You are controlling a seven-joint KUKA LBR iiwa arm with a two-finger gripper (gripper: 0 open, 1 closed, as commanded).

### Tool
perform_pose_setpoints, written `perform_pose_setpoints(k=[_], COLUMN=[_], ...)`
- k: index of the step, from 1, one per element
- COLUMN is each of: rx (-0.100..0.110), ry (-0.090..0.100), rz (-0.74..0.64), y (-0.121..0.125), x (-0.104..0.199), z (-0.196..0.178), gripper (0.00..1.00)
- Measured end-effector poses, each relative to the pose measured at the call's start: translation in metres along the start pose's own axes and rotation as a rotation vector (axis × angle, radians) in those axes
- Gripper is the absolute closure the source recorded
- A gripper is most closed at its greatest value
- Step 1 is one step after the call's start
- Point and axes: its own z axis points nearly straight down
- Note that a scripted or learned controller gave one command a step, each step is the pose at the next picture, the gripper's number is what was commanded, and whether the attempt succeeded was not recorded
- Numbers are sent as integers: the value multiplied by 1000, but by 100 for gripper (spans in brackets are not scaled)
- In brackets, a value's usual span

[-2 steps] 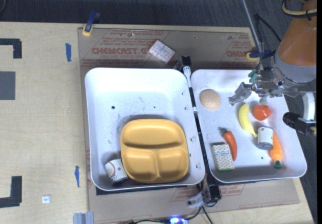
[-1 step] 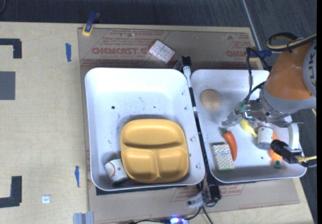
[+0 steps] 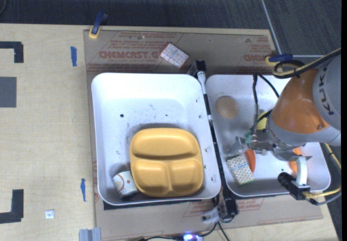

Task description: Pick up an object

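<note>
The orange carrot-like piece (image 3: 250, 160) is the thing nearest to the hand (image 3: 250, 145), so you may take it as the object of this try. The hand is low in the right bin (image 3: 320, 180), just above the far end of that piece, but you cannot tell whether it is apart or closed, because the wrist hides it. In my judgement the task is not done: the piece lies on the bin floor and nothing shows that it is lifted. What is left is to close on it and raise it. Its long axis runs from far to near, with the thin end pointing near. Just left of it lies a small patterned packet (image 3: 240, 169). A pale round object (image 3: 227, 108) rests farther away. In the left bin (image 3: 108, 126) sit a yellow tray (image 3: 166, 160) and a small cup (image 3: 123, 182).
</note>
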Motion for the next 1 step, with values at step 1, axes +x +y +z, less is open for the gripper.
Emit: perform_pose_setpoints(k=[1], rx=[-4], ry=[-1], rz=[0], y=[1], x=[0], z=[-10], gripper=[100])
